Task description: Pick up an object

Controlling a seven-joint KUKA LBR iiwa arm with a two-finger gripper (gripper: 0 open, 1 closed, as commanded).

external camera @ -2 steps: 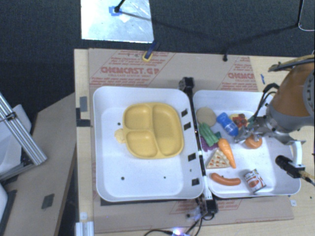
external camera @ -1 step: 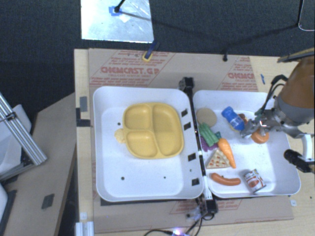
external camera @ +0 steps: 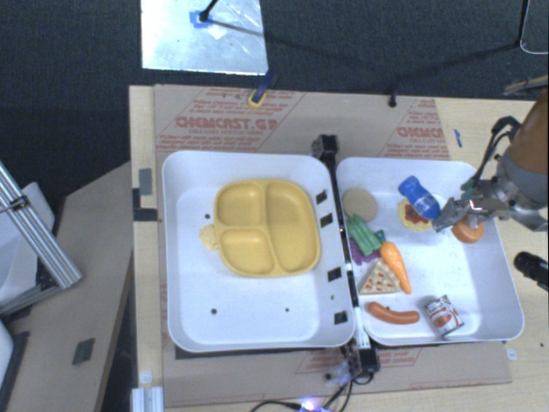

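The orange fruit (external camera: pixel 468 230) lies at the right bin's (external camera: pixel 497 303) right wall, mid-right of the frame. The tool (external camera: pixel 455 215) sits just upper-left of it, touching or nearly so; its spread I cannot tell. This looks like the approach step; next it needs to straddle the fruit, then close.

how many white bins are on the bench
2. The left bin holds a yellow divided plate. The right bin holds the toy food, with the gripper over its far right part.
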